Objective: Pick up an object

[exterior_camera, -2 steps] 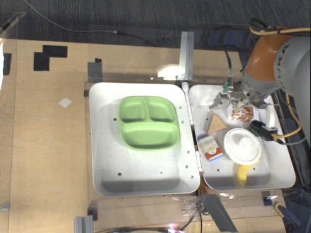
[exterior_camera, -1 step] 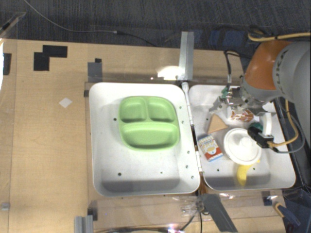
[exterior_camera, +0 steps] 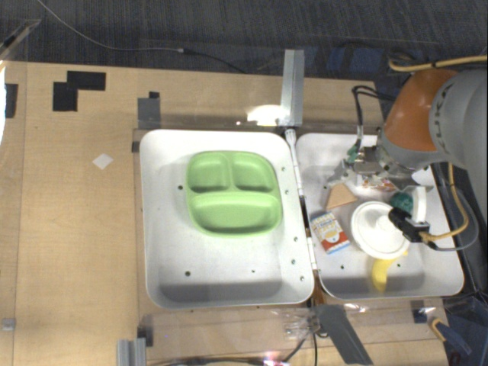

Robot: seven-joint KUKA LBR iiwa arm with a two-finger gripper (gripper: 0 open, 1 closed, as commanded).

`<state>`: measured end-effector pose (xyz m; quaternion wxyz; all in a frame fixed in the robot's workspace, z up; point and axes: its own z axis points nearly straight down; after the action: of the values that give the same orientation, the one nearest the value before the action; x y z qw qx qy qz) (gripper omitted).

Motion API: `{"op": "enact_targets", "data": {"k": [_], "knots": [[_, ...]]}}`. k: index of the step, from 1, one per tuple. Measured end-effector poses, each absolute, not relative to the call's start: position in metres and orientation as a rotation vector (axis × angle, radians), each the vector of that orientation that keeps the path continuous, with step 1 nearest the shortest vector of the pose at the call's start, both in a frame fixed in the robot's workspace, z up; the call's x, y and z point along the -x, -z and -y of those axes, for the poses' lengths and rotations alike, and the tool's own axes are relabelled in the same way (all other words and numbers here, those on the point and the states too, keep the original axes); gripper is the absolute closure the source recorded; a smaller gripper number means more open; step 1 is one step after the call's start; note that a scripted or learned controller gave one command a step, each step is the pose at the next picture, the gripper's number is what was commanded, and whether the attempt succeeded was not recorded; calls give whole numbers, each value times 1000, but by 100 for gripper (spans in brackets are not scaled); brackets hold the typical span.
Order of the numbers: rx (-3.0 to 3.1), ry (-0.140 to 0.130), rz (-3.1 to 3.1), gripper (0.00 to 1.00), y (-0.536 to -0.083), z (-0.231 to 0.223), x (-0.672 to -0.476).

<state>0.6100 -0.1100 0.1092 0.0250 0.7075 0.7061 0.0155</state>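
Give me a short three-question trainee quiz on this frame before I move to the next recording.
1. True or false: the green divided tray lies in the left bin.
2. Which object lies nearest the right bin's front wall? A) white round lid B) yellow object C) small printed box
3. Fill in: the arm's orange band hangs over the ____ bin.

Key: 1 true; 2 B; 3 right.
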Motion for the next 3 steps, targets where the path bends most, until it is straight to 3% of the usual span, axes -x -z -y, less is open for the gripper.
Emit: {"op": "enact_targets", "data": {"k": [1,2,3], "knots": [[-2144,-47,-2236,0,-109,90,-617],[-2138,-9,-2291,0,-88,94,-586],[-2136,-13,-2289,100,-99,94,-588]]}}
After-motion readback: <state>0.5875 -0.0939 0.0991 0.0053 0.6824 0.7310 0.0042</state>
